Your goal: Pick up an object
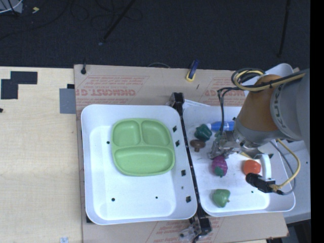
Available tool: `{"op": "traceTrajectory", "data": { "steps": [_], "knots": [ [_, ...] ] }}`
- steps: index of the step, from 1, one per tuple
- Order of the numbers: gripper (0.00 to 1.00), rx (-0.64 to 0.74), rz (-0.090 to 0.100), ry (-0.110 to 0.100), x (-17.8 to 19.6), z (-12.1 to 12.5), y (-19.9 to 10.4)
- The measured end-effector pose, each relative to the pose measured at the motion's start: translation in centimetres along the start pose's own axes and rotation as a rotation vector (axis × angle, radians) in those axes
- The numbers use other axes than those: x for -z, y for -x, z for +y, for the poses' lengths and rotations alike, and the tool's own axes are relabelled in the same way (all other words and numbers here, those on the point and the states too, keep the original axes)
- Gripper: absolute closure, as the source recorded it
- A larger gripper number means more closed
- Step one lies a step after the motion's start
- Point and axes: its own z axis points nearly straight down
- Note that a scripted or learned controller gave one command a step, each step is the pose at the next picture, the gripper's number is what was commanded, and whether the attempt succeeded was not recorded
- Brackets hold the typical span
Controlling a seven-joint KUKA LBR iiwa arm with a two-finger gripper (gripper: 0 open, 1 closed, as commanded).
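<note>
My gripper (220, 152) hangs low over the right bin (243, 206), right above a purple toy (219, 165) that lies just below its tips. The arm's orange band and grey body cover the bin's upper right. A dark green toy (203, 132) lies up and to the left of the gripper, with a small brown piece (196, 145) beside it. An orange-red toy (251, 166) sits to the gripper's right, and a green pepper-like toy (220, 197) lies near the bin's front edge. A blue object (221, 126) peeks out beside the arm.
The left bin (101, 196) holds a light green divided plate (142, 147). A black divider (186, 156) runs between the bins. A black and yellow cable end (263, 185) trails from the arm over the right bin. A blue-yellow clamp (192, 71) sits on the cardboard behind.
</note>
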Motion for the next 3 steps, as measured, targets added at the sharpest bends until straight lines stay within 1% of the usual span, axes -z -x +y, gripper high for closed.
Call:
{"op": "traceTrajectory", "data": {
  "steps": [1, 2, 3],
  "knots": [
    [1.0, -0.002, -0.002, 0.006, 4.3, -0.3, 0.5],
    [1.0, -0.002, -0.002, 0.007, 9.2, -0.4, 1.5],
    [1.0, 0.007, -0.002, 0.008, 13.3, -0.3, 1.6]
  ]
}}
